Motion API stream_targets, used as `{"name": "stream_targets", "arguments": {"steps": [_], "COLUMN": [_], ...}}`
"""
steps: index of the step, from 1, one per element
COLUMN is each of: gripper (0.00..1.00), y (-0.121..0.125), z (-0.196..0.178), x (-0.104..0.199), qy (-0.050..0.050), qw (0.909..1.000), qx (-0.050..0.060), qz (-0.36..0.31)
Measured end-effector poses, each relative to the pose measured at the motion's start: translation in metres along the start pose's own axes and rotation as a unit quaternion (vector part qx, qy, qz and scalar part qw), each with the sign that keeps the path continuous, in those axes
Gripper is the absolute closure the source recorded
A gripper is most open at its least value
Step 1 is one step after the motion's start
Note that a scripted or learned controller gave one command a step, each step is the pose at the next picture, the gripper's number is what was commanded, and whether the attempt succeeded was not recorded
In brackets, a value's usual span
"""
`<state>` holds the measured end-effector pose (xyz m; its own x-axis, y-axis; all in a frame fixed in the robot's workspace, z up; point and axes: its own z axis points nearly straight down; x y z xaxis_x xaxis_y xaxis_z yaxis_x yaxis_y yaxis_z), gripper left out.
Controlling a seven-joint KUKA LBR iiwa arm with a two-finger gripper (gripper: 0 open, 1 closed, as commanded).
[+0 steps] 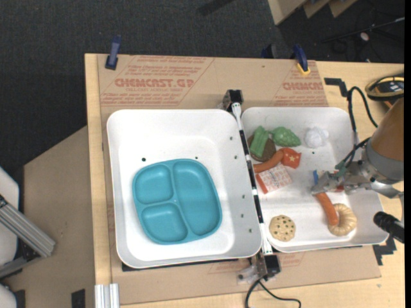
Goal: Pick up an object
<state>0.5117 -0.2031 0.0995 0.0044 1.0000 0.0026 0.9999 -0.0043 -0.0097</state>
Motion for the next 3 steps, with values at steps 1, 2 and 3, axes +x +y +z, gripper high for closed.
{"name": "stream_targets", "arguments": {"steps": [1,2,3], "gripper": [0.0,0.0,0.0], "y": [0.118,0.099,0.15], "z": [0.013,0.013,0.0], "x": [0.02,-0.017,0.031], "qy": [-0.003,0.004,-0.003], "qw": [0.9999,1.0,0.9999], "qx": [-0.01,-0.006,0.01], "qz": [-0.006,-0.003,-0.008]}}
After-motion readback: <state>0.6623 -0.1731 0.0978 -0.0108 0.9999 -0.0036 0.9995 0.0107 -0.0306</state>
